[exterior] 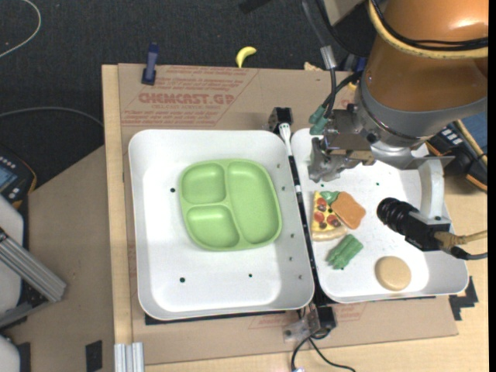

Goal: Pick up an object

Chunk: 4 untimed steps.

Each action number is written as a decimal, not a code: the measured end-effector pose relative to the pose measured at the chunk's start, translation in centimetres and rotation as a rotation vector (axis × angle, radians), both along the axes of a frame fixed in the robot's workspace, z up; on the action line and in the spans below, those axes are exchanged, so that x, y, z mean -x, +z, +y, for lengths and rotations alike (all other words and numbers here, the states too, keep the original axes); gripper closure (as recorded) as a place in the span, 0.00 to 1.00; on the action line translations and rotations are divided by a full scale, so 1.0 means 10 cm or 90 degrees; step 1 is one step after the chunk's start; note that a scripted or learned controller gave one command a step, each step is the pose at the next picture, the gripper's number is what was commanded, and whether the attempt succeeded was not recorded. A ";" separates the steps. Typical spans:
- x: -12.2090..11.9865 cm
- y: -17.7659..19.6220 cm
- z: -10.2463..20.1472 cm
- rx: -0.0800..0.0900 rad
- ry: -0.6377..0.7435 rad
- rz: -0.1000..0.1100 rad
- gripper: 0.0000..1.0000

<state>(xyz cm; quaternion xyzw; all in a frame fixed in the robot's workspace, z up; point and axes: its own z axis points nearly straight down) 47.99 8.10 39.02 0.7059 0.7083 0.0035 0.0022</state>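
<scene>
The right white bin [403, 178] holds a pizza slice toy [325, 215], an orange piece [349, 210] lying against it, a green toy [344, 252] and a round tan disc [394, 273]. My gripper [324, 172] hangs over the bin's far left part, just above and behind the pizza slice. Nothing shows between its fingers. The big grey and orange arm covers the bin's back right part.
The left white bin [155, 231] holds a green three-compartment plate [230, 203]. A yellow banana toy [246, 54] and a blue clip [150, 63] lie beyond the bins at the bench's far edge. The bins' shared rims [301, 208] run close to the pizza slice.
</scene>
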 end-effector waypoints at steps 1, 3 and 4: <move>0.00 0.75 -0.51 0.001 -0.005 -0.002 1.00; 0.00 -0.02 0.55 0.000 0.001 0.002 1.00; 0.00 0.07 0.52 0.001 -0.001 0.004 1.00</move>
